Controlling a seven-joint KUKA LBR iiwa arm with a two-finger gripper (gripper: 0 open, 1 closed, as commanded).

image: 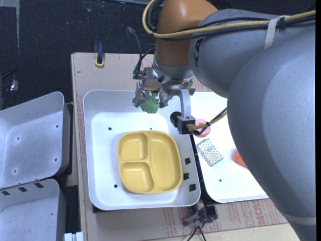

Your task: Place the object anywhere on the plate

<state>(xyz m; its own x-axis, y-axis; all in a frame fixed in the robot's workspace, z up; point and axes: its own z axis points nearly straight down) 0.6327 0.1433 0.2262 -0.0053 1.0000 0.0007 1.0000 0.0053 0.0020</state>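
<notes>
A yellow plate (149, 161) with three compartments lies in the left white bin (100, 149). My gripper (149, 102) hangs above the bin's far wall, just beyond the plate's far edge. A small green, bumpy object (149, 105) sits between its fingers, so the gripper is shut on it. The object is held above the bin, apart from the plate.
The right bin (225, 185) holds a patterned checkered packet (210, 152), a pink-and-orange item (202, 127) near the divider, and an orange object (237, 158) partly hidden by the arm. The big grey arm covers the right side. A blue-and-yellow clamp (100, 54) stands at the bench's far edge.
</notes>
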